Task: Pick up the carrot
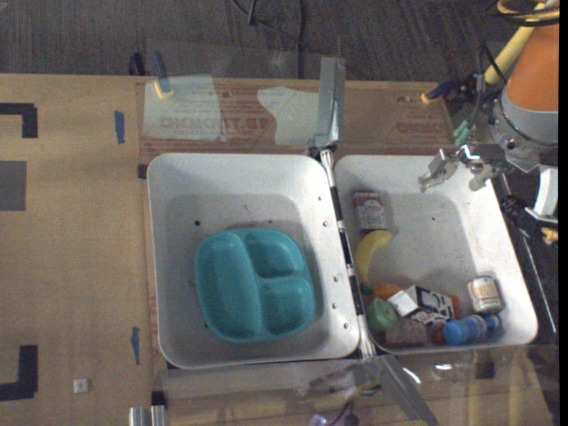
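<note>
The gripper hangs over the right bin's far rim, fingers spread and holding nothing, with bare white floor below it. The carrot, a short orange piece, lies at the crowded near-left end, between a smooth yellow banana and a green item.

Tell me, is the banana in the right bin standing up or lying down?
Lying down. The banana rests flat on the floor of the right bin, by its left wall, below a small red and white packet.
</note>
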Controlling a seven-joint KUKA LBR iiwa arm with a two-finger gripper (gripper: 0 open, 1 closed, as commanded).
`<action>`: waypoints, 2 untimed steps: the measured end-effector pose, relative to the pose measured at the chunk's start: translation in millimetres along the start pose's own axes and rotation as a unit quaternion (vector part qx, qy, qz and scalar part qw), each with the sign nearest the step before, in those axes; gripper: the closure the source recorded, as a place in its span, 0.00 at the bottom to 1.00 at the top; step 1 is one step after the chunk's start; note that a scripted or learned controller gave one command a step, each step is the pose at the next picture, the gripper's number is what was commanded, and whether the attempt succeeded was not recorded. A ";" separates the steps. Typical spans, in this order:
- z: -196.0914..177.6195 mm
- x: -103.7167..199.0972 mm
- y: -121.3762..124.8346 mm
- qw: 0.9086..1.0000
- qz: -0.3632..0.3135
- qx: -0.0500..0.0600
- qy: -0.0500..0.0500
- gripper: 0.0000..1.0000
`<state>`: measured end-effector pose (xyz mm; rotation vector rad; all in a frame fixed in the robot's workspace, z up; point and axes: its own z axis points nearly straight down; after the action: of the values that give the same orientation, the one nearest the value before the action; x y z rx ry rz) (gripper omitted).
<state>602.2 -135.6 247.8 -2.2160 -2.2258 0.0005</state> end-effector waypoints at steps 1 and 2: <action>122.0 12.8 -59.4 0.997 -0.073 0.000 0.000 0.00; 158.9 39.3 -118.4 0.985 -0.172 -0.007 -0.003 0.00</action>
<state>483.5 -96.8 89.0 -1.8091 -2.5848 -0.0104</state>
